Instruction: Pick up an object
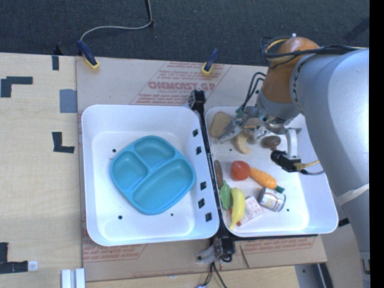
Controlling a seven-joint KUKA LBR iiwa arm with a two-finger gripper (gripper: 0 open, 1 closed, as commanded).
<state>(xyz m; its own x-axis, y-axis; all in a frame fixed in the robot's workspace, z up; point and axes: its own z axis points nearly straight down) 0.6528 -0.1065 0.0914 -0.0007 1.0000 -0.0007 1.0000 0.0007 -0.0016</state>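
Observation:
My gripper [240, 128] reaches down into the far part of the right bin [312, 188], at the end of the grey arm with the orange band [287, 71]. It hangs right beside a tan bread-like piece [220, 122] and just above a small tan item [242, 144]. A brown round piece [272, 141] lies close to its right. Nearer the front lie a red tomato [240, 170], an orange carrot [263, 177], a yellow banana [238, 206], a green piece [225, 195], a small can [272, 200] and a white packet [252, 211].
The left bin [99, 161] holds a blue divided plate [153, 174]. A black divider with clips [203, 155] runs between the bins. A brown stick-like item [218, 173] lies along the right bin's left wall. A black cable [294, 162] trails from the wrist.

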